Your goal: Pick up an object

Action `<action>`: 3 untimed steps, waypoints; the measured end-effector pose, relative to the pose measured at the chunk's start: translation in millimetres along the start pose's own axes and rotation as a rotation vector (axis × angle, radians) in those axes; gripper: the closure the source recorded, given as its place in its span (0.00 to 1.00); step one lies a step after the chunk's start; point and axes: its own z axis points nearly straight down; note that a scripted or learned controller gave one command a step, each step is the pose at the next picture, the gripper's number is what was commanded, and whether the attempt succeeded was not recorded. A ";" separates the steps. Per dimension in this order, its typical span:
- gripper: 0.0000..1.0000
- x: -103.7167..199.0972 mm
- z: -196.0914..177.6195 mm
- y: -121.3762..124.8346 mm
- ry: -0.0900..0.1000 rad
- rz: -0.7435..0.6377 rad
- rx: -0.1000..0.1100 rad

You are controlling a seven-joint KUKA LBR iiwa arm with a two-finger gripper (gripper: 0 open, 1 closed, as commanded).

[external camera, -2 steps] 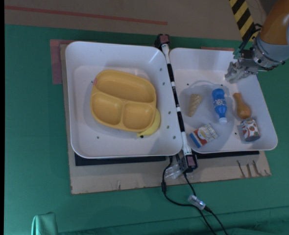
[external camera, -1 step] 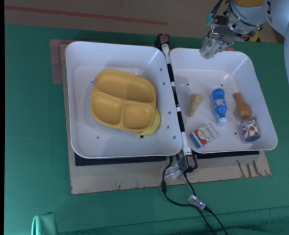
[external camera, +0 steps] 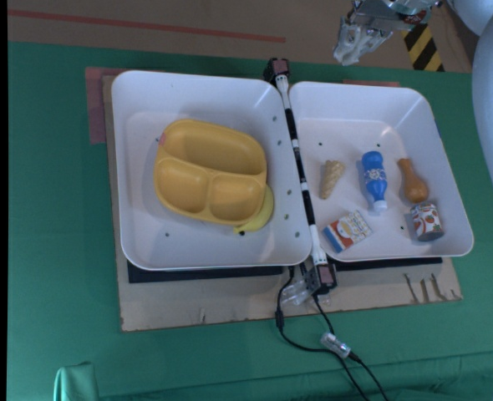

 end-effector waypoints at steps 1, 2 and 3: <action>1.00 23.2 -34.1 -0.2 -0.001 0.002 0.001; 1.00 69.5 -47.0 -0.4 0.000 0.002 0.002; 1.00 134.5 -44.0 -0.6 0.003 0.001 0.002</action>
